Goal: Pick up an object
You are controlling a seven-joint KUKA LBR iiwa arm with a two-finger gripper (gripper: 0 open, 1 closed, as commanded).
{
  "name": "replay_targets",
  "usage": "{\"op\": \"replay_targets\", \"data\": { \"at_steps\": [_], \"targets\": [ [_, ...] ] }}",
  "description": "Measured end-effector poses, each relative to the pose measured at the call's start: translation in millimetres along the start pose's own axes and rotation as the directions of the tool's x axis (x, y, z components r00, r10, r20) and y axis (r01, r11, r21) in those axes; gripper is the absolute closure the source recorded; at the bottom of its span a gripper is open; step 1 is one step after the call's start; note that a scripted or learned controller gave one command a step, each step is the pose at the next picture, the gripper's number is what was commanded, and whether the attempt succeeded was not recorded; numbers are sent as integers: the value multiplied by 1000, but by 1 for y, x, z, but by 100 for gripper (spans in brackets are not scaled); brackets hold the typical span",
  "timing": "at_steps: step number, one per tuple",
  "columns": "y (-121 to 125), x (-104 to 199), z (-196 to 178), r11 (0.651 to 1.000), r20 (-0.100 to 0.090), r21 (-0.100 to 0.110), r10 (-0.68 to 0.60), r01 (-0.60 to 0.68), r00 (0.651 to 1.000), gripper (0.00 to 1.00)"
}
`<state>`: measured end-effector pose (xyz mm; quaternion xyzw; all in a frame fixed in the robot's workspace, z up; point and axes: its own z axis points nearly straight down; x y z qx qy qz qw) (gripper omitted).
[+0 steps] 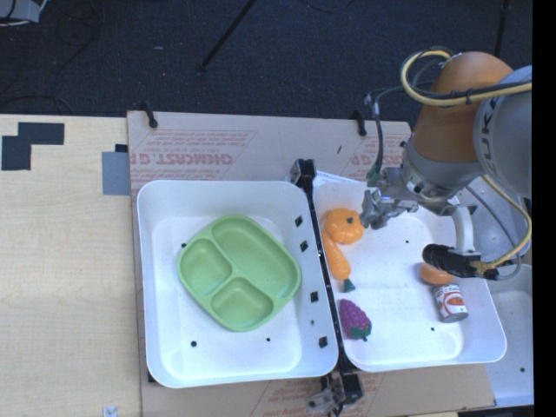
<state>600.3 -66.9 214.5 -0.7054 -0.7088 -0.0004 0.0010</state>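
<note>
Four items [342, 226] crowd right bin's [408, 359] edges.

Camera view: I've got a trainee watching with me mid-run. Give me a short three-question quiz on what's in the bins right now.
1. True or false: the green tray lies in the right bin.
2. Which thing lies nearest the gripper?
A. the purple grapes
B. the orange pumpkin
C. the small can
3. Fill in: the carrot lies along the ____ edge of the right bin as the camera sees it.

Key:
1. False; it lies in the left bin.
2. B.
3. Left, beside the divider between the bins.
</note>
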Motion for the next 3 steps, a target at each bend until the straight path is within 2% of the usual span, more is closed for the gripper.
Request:
{"op": "replay_targets", "data": {
  "at_steps": [1,2,3],
  "targets": [
    [-1,46,-8,1000,0,1,1,-1,1000,100],
    [-2,93,-1,1000,0,4,1,-1,1000,100],
    [14,143,-4,1000,0,1,0,0,1000,100]
  ]
}}
